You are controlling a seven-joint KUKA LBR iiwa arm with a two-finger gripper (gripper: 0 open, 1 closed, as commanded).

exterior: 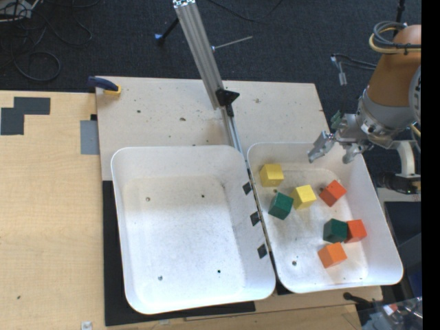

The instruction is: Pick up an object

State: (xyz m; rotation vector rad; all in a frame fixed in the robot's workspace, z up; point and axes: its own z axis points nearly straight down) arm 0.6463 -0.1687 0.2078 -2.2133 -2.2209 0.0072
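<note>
Camera view: splayed end effector (335, 150) above blocks (304, 196).

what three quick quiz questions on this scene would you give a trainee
1. True or false: all the blocks lie in the right bin.
2. How many green blocks are there? A) one B) two C) three
3. Which block lies nearest the gripper: the red block or the orange block?

Key
1. True. Seven blocks sit there, among them the yellow block by the divider.
2. B: one green block near the divider and another green block farther right.
3. The red block; the gripper hangs open above the bin's far rim, holding nothing.
</note>
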